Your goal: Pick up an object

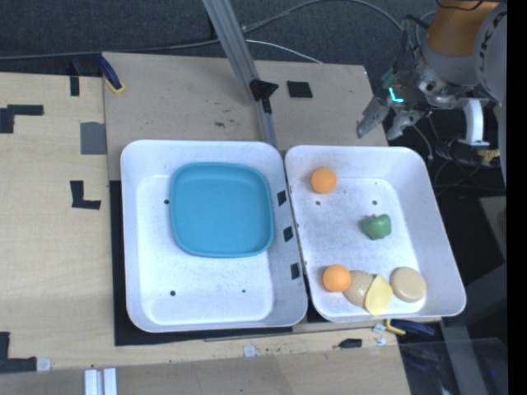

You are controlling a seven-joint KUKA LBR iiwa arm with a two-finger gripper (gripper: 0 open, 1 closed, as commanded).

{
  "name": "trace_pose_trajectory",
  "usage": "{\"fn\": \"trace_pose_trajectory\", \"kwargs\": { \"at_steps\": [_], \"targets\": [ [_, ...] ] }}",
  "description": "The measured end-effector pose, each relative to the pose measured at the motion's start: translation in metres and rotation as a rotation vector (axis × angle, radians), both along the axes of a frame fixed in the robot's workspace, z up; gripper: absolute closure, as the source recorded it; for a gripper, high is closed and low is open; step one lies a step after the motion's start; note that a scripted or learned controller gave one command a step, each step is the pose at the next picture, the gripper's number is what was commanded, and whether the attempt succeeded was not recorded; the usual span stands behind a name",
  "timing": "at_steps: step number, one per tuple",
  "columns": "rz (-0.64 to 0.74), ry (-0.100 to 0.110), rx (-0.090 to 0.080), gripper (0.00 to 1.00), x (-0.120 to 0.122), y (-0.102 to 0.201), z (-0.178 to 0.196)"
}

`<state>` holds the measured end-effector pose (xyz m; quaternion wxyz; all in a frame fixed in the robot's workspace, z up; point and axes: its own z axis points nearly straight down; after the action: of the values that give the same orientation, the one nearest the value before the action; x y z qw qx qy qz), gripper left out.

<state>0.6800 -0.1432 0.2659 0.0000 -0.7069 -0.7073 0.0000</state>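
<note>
Two-finger gripper (385,124) hangs open and empty beyond the right white bin's (428,189) far rim. Round orange ball (324,180) lies nearest, unobstructed.

Plate (221,209) in left bin (140,303); fruits (324,180) scattered in right bin (428,196).

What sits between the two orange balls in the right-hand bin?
In the camera view, mostly bare white bin floor lies between the upper orange ball and the lower orange ball. The green object sits off to the right.
</note>
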Motion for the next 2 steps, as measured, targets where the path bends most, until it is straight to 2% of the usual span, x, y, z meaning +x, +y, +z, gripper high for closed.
{"fn": "trace_pose_trajectory", "kwargs": {
  "at_steps": [1, 2],
  "targets": [
    [0.000, 0.000, 0.000, 0.00, 0.000, 0.000, 0.000],
    [0.000, 0.005, 0.000, 0.00, -0.006, 0.008, -0.057]
  ]
}}
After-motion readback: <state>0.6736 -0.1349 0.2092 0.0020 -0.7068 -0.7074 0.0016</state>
